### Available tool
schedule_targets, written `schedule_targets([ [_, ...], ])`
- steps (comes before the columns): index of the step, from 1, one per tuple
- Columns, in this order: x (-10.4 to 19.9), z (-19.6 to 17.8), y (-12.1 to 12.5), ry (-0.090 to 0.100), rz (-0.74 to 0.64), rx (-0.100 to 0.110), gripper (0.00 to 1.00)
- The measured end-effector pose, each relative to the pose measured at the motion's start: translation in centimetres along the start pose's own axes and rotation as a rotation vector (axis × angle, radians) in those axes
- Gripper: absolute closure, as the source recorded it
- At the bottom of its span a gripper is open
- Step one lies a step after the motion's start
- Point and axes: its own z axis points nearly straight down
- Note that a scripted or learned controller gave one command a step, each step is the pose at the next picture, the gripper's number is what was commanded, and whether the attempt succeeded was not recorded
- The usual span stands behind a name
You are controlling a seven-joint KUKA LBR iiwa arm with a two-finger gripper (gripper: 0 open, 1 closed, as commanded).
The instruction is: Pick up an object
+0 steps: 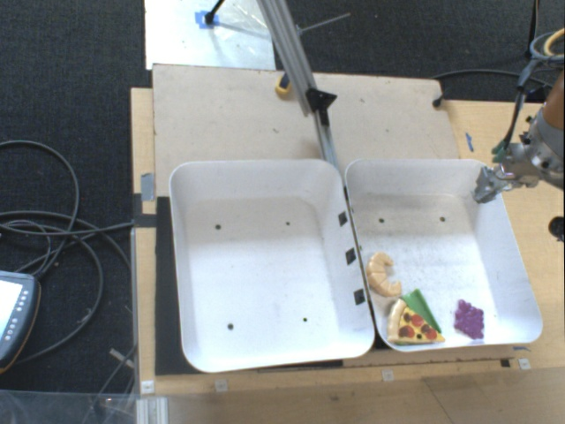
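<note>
Bench (221,113) boards are filling the middle of the frame, sitting on dark carpet with cables trailing at the left edge and a grey pendant peeking in at the lower left. Two shallow white bins are lying side by side on it, their inner rims touching along a line running down the centre. The left bin (190,237) is taking up the centre-left, its floor showing a few small dark dots. The right bin (508,237) is occupying the centre-right, with most of its upper floor standing open and its objects crowding the lower edge.

A slanted grey metal bar (287,38) is crossing from the top centre down toward the seam between the bins.

The arm is reaching in at the right edge, and the gripper (488,186) is hanging just over the upper right rim of the right bin; whether the claw is released or clenched cannot be told, as it is too small and blurred.

A pizza slice toy (411,323) is lying near the lower rim, touching a green piece (423,307) beside it. A croissant toy (382,274) is sitting just above them, close to the left wall. A purple grape cluster (470,318) is resting near the lower right corner, apart from the pizza.

No readable writing is showing anywhere.
</note>
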Motion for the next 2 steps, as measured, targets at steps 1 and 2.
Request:
schedule_targets([
  [1, 6.0, -1.0, 0.9, 0.003, -0.006, 0.001, 1.00],
  [2, 11.1, -0.2, 2.3, 0.003, -0.005, 0.001, 1.00],
])
